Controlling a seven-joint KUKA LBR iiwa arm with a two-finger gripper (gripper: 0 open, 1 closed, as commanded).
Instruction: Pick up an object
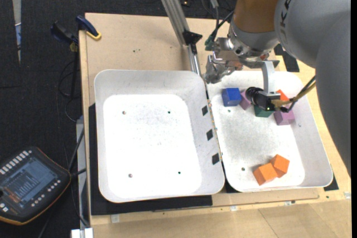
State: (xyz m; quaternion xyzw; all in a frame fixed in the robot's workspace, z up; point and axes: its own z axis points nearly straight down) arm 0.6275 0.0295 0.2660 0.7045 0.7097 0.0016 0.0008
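Observation:
My gripper point(215, 73) hangs over the far left corner of the right bin point(312, 147), close to the rim between the two bins. I see nothing between its tips. A blue block point(230, 97) lies just right of and nearer than the gripper, with a small purple block point(244, 101) touching its right side. Further right sit a green block point(263, 111) and another purple block point(284, 116), with a small orange piece point(282, 96) behind them. Two orange blocks point(265, 174) point(281, 164) rest side by side near the bin's front edge.
The left bin point(106, 120) stands beside the right one, with black clips along their shared rim point(211, 134). A slanted metal rail point(173, 3) runs down to the bins' far edge near the gripper. A teach pendant point(28, 184) lies off the bench at lower left.

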